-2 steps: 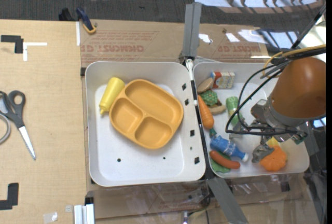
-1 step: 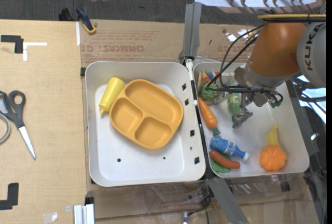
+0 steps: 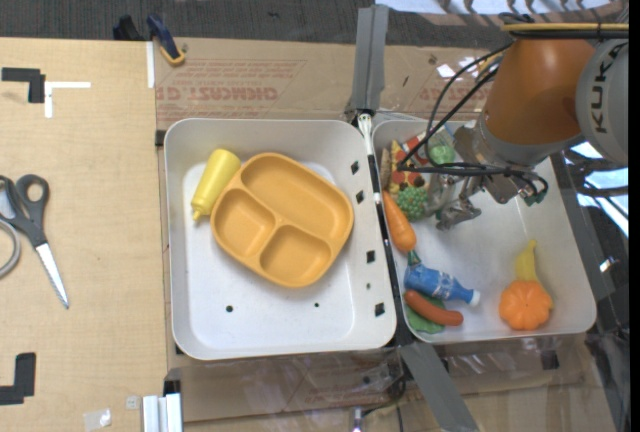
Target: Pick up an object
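Lettering "KUKA" partly shows on the arm (image 3: 600, 90); gripper (image 3: 455, 210) hangs over the right bin's (image 3: 570, 250) back edge, can't tell the jaws.

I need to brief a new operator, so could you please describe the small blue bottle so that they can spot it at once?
Start at the right bin, the one the arm reaches into. Along its left wall, near the front, the blue bottle lies on its side. It sits between the carrot behind it and the red sausage-like toy in front, and it is the only blue item.
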Tool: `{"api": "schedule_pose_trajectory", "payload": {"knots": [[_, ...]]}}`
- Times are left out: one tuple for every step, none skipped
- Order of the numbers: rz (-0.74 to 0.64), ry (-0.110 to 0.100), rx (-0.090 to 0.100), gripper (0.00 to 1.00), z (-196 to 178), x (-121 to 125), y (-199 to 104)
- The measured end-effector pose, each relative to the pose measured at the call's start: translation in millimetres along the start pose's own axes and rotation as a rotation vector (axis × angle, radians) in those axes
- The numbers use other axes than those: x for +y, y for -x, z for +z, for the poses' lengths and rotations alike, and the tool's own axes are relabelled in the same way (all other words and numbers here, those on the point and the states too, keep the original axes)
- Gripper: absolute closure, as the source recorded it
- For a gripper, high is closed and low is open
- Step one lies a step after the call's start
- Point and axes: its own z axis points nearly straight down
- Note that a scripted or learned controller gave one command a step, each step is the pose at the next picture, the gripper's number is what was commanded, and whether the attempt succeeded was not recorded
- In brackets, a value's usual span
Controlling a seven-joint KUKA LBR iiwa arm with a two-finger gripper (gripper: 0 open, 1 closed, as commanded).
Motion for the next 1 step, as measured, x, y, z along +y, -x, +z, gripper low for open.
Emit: {"api": "schedule_pose_trajectory", "payload": {"knots": [[0.0,0.0,0.0,0.0,-0.1,-0.1,0.0]]}}
